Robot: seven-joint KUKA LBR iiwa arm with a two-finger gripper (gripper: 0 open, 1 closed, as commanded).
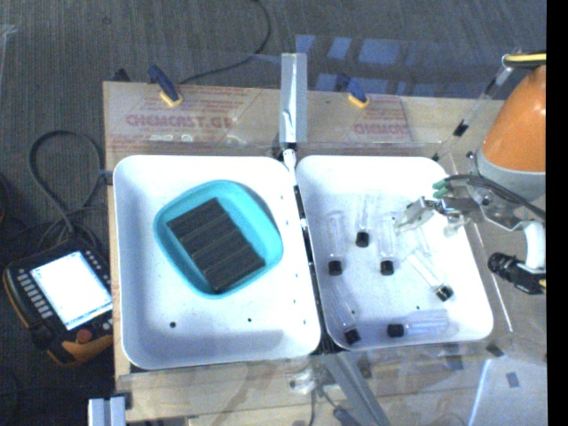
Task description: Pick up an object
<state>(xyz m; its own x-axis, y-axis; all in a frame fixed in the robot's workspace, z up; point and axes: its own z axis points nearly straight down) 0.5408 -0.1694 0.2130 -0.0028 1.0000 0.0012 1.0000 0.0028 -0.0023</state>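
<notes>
Your gripper [417,213] sits over the upper right part of the right bin [461,322], reaching in from the right edge of the view. You cannot tell from this angle how its metal tip is set, nor whether anything is caught in it; the tip is small and pale against the white floor. Behind it the arm [519,127] shows as a rounded orange shell above a grey wrist, with thin dark cables looping off the wrist toward the bin's right rim.

You can pick out faint red lettering printed on the clear sheet [182,118] at the back of the bench, but it is too washed out to read with any confidence. A handheld pendant [62,291] with a bright glowing screen lies on the dark floor to the left, its black cable curling behind it.

Your pickable objects lie in the right bin: several clear plastic tubes with black caps [388,266], scattered flat at different angles across the floor, some near the front wall and some just beside the gripper tip. The tubes are nearly see-through, so you mostly see the caps. In the left bin [133,327] rests a blue rounded-square tray [173,224] holding a black ribbed slab [216,240], tilted diagonally. Both bins are shallow, glossy white plastic with rounded corners.
</notes>
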